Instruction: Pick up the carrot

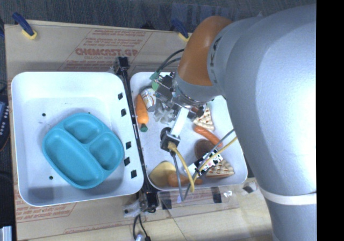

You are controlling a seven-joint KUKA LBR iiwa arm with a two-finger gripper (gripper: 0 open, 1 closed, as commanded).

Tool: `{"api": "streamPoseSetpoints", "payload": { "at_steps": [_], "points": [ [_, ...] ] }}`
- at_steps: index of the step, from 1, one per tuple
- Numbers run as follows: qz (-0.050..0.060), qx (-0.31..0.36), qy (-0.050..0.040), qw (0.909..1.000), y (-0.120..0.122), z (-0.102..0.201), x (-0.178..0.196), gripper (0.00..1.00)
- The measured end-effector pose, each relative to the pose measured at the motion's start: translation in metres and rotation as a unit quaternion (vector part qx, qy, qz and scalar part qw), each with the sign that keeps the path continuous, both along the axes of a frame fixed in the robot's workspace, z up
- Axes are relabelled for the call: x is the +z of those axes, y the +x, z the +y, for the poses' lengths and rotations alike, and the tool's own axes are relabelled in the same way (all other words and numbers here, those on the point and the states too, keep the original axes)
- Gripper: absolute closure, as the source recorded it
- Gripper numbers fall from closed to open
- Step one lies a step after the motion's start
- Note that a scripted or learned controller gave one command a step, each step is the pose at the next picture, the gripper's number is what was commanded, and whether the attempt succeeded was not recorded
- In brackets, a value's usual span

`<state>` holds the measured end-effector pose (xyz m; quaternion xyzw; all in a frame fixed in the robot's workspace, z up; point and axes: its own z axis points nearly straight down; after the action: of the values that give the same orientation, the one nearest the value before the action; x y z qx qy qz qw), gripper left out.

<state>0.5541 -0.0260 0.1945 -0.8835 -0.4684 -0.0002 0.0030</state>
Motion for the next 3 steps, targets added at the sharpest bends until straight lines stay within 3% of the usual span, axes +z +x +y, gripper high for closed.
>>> {"api": "streamPoseSetpoints", "payload": {
  "at_steps": [1, 2, 3],
  "points": [
    [0.004, 0.134, -0.0010, 0.9910, -0.044, 0.053, 0.018, 1.00],
    [0.000, 0.319, -0.0033, 0.9478, -0.015, -0.044, 0.030, 1.00],
    [0.001, 0.205, -0.0019, 0.9788, -0.013, 0.027, 0.052, 1.00]
  ]
}}
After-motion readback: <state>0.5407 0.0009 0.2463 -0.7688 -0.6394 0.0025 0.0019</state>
